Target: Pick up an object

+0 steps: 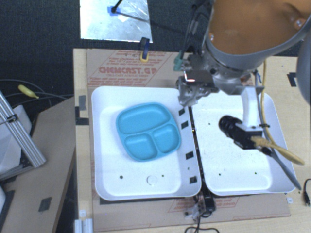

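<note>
- The blue three-compartment plate (pixel 148 131) lies flat in the middle of the left bin (pixel 111 179).
- The gripper (pixel 187 97) sits above the bins' shared rim at its far end, beside the plate's far-right corner.
- Whether the gripper is open or closed cannot be told.

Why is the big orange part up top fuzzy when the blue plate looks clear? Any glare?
Camera view: the orange band seems close to the lens, so it is blurred; the blue plate is fairly sharp under even light; the silvery sheet at the top carries bright glare.
</note>
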Controlling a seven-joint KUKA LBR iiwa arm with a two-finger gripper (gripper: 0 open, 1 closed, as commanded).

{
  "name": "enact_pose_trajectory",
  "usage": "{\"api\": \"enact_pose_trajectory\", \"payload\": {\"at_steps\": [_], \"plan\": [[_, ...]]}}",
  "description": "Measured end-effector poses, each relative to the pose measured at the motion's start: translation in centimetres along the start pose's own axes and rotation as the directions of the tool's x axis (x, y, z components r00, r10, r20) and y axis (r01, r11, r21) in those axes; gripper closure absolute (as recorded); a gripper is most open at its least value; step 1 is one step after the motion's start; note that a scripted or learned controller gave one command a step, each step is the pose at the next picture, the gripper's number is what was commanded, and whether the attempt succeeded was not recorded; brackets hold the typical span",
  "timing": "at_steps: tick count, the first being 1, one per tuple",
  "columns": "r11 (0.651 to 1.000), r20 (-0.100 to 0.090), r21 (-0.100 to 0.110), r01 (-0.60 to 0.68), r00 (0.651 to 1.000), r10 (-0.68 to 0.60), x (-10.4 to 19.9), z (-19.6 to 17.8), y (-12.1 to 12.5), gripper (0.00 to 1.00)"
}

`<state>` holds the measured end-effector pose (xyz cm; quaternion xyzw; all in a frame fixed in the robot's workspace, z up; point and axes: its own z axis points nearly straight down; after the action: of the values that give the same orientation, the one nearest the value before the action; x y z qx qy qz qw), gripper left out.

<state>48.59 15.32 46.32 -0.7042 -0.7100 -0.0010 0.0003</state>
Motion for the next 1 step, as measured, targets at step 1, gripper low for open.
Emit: {"api": "enact_pose_trajectory", "payload": {"at_steps": [1], "plan": [[1.000,0.003,0.003,-0.013,1.000,0.013,-6.01,4.74,0.01,1.00]]}}
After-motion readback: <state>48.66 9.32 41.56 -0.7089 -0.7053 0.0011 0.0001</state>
